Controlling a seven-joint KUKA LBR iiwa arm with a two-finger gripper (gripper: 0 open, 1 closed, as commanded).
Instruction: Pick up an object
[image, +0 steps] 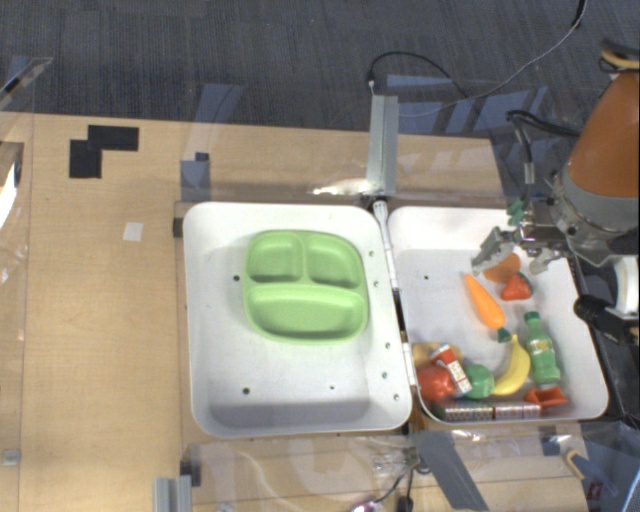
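My gripper hovers over the back of the right bin, its two grey fingers spread open. Just below the gap lie a small orange piece and a red piece; neither is pinched. An orange carrot lies slanted just left of them. Nearer the front edge are a banana, a green bottle, a red tomato-like toy and a green toy.
The left bin holds a green divided plate. A metal post stands behind the seam between the bins. A dark bar and a red item lie along the right bin's front wall.
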